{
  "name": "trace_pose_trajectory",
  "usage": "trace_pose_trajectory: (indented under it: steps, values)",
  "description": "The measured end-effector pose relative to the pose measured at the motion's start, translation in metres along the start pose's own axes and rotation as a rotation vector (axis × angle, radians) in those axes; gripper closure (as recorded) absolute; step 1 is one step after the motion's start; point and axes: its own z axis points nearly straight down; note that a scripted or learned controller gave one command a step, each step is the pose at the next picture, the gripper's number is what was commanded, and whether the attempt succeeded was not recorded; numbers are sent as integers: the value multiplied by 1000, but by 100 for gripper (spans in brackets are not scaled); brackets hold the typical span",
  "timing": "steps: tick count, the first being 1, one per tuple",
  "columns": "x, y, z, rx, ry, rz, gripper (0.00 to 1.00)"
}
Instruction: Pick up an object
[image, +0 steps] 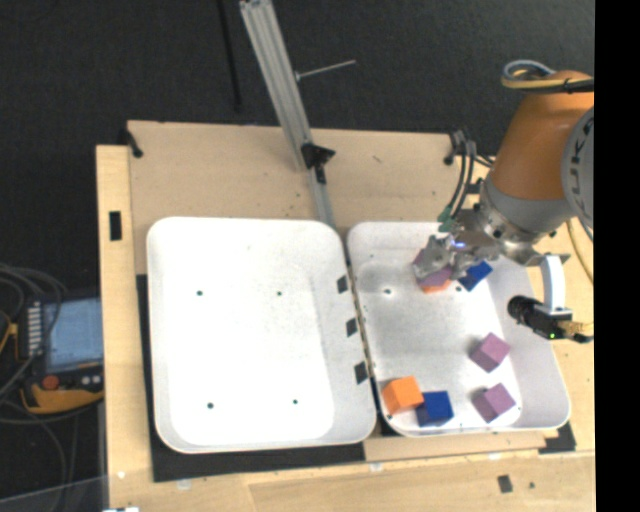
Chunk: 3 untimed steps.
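Gripper: the gripper (437, 262) sits low over the upper part of the right bin (400, 245); whether it is apart or together cannot be told.
Beneath the gripper: a small orange-pink piece (434, 284) peeks out at its 6 o'clock edge, touching or just under it; too hidden to tell its long axis or whether it is held.
Beside the gripper: a blue block (476, 274) lies just at 3 o'clock of it, turned diagonally, long axis running from 8 to 2 o'clock.
Counts: two blue blocks, two purple blocks, one orange block, plus the partly hidden piece; two white bins.
Purple blocks: one (490, 352) at mid-right of the right bin, the other (493, 401) at 6 o'clock of it, near the bottom rim.
Bottom corner: the orange block (402, 393) and the second blue block (435, 408) touch, blue at 4 o'clock of orange.
Arm: the arm (535, 150) comes in from 2 o'clock, orange band uppermost, grey wrist angled down toward 8 o'clock.
Left bin: the left bin (250, 330) lies at 9 o'clock of the right one, rims nearly touching.
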Motion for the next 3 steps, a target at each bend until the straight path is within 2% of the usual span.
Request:
trace_pose_trajectory:
  steps: [1,3]
  values:
    - [47,3,4,-1,0,0,100]
    - [153,-16,-14,2,2,-2,100]
